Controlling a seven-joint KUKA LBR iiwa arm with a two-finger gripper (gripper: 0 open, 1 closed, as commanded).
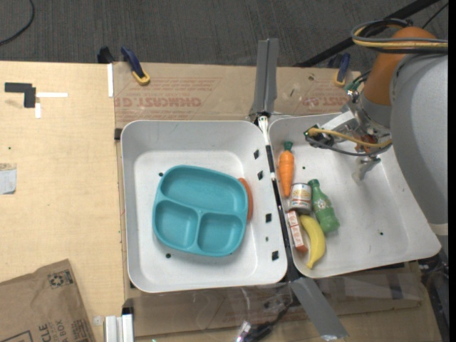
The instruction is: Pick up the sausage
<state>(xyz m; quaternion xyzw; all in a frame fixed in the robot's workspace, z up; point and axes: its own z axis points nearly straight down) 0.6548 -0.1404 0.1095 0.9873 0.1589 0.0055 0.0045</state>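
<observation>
The sausage is a thin red-brown stick with a pale label. It lies along the left wall of the right bin, touching the banana on its right. My gripper hangs over the upper middle of the right bin, well up and to the right of the sausage, with cables around the wrist. Nothing shows in its grasp.
A carrot, a small can and a green bottle crowd the sausage's upper end. The left bin holds a teal divided plate with an orange item at its right rim.
</observation>
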